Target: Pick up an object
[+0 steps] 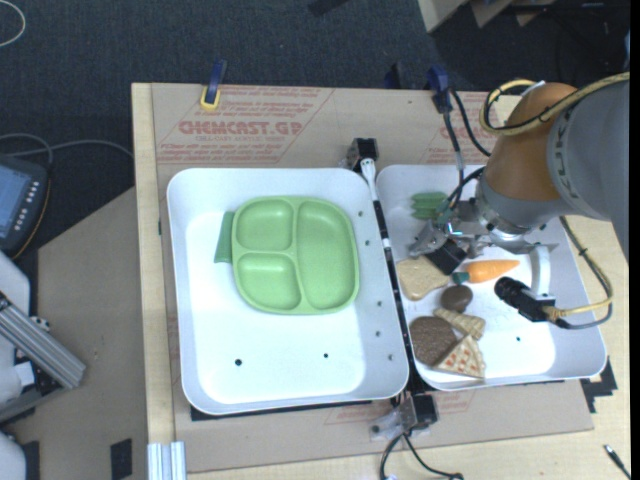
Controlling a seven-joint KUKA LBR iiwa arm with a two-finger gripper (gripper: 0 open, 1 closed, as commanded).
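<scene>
My gripper [440, 246] hangs low over the left half of the right bin [570, 353], with the arm coming in from the right. Right under it lies a pale bread slice [418, 279], and an orange carrot [492, 268] lies just to its right. A green leafy piece [430, 205] sits behind it near the bin's back wall. Nearer the front are a small brown round piece [456, 297], tan crackers [466, 324], a dark brown patty [431, 338] and a pizza slice [462, 360]. I see nothing lifted off the bin floor.
The left bin [200, 348] holds a green divided plate [296, 254] in its back half. A black divider strip [382, 238] runs between the two bins. Clamps and cables stand along the bench's back edge.
</scene>
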